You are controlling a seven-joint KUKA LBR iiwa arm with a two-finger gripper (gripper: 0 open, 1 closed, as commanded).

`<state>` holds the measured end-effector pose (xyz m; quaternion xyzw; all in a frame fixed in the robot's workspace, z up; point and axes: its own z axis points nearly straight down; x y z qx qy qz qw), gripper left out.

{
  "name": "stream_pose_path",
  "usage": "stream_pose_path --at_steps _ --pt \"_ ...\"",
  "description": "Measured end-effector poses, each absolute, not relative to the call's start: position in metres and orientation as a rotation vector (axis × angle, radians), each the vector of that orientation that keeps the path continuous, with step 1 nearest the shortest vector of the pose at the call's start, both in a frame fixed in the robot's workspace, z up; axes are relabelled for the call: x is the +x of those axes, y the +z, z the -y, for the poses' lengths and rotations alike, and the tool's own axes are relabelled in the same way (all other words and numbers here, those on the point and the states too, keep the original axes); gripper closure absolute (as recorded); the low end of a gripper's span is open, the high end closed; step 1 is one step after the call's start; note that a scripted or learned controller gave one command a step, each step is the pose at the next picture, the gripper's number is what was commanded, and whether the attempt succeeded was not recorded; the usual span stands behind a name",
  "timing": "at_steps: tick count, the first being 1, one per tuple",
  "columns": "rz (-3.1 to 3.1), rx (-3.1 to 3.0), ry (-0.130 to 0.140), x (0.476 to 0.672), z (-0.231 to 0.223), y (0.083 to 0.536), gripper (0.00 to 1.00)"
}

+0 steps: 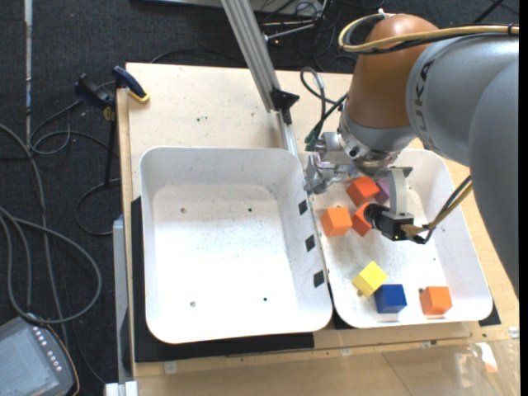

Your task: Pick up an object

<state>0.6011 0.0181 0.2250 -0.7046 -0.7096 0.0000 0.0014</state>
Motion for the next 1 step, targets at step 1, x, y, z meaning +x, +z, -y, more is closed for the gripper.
stream_pose_path --at_steps 1 --pt "2.227 -2.212 0.000 0.5856 -0.0605 0.2283 1.00"
